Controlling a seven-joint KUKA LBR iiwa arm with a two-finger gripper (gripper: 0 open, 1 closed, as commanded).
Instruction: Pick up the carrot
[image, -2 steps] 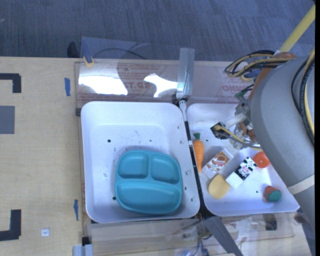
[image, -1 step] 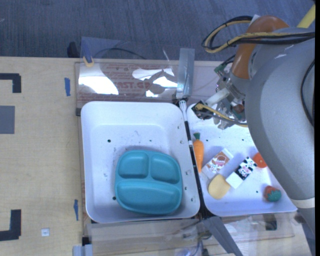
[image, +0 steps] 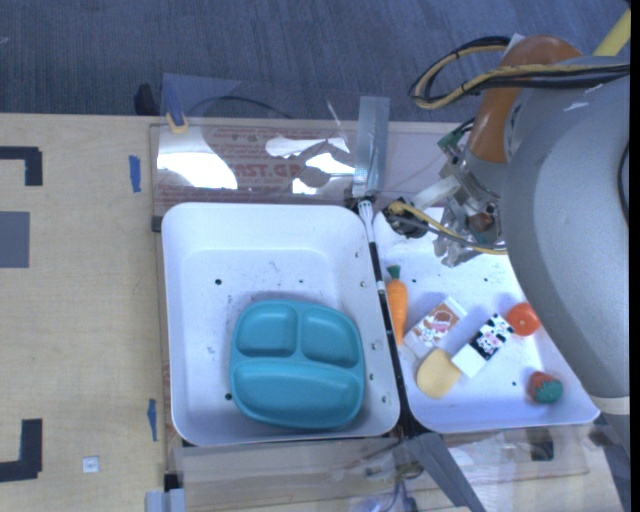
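The carrot (image: 397, 308) is orange with a green top and lies lengthwise along the left wall of the right bin (image: 500, 410), its green end pointing to the far side. My gripper (image: 457, 238) hangs over the far part of the right bin, up and to the right of the carrot and apart from it. The wrist, with cables around it, hides much of the gripper.
In the right bin lie a small printed packet (image: 434, 327), a yellow piece (image: 437, 372), a black-and-white carton (image: 484, 340), an orange-red ball (image: 522, 319) and a red-green item (image: 545, 387). The left bin (image: 190, 300) holds a teal divided plate (image: 297, 362). The arm's grey body covers the right side.
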